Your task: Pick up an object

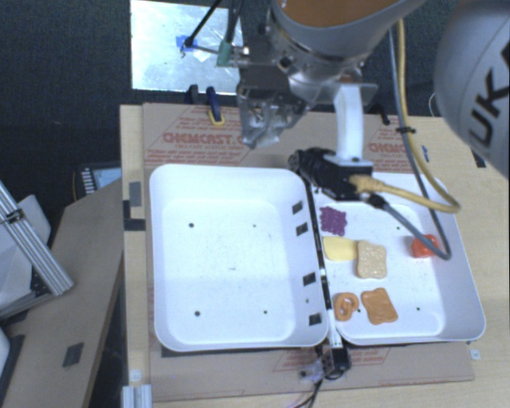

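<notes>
White plastic, two shallow bins side by side on the bench: we count one left bin (231,263) and one right bin (446,311), meeting along a middle seam with black clips.

Contents of the right bin, six pieces in all, clustered toward the seam:
- one purple piece (333,220), nearest the far edge, blocky, no clear long axis;
- one pale yellow piece (339,250), just in front of it, long axis running across the bin;
- one tan cracker (371,260), touching or just beside the yellow piece, long axis pointing from near edge to far edge;
- one pretzel (346,306), near the seam toward the near edge, roundish;
- one orange-brown slab (379,307), just beside the pretzel, long axis tilted toward the near right corner;
- one red-orange piece (424,245), well apart toward the right edge, partly covered by a grey cable (414,231), so we cannot make out its shape.

Gripper (263,127): metallic, above the bench's far edge beyond the left bin, nothing seen between its fingers; blurred, and we cannot tell whether it is spread or closed. Arm (335,24) cut off at the top edge.
</notes>
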### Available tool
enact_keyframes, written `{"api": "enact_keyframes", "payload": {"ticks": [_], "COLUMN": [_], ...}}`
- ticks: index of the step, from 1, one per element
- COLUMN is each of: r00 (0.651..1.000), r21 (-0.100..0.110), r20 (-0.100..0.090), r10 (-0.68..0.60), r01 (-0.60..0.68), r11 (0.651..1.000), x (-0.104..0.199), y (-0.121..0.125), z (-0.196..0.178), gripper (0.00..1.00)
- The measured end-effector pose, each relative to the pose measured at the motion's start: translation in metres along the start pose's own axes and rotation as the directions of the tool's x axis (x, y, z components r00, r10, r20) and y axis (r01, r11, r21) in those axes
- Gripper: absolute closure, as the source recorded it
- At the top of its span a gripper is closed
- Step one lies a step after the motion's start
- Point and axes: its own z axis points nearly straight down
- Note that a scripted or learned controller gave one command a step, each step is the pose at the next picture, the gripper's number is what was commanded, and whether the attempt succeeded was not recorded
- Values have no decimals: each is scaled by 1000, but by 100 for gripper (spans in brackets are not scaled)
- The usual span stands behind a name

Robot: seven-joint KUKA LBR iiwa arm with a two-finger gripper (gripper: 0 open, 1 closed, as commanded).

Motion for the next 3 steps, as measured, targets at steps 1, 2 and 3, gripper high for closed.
{"api": "enact_keyframes", "payload": {"ticks": [1, 2, 3], "r00": [1000, 1000, 1000], "r21": [-3, -2, -1], "r20": [2, 3, 1], "r10": [9, 14, 1], "r01": [-9, -14, -1], "r11": [1000, 1000, 1000], "x": [-3, -82, -18], "y": [46, 19, 57], "z": [1, 1, 2], "gripper": [100, 100, 100]}}
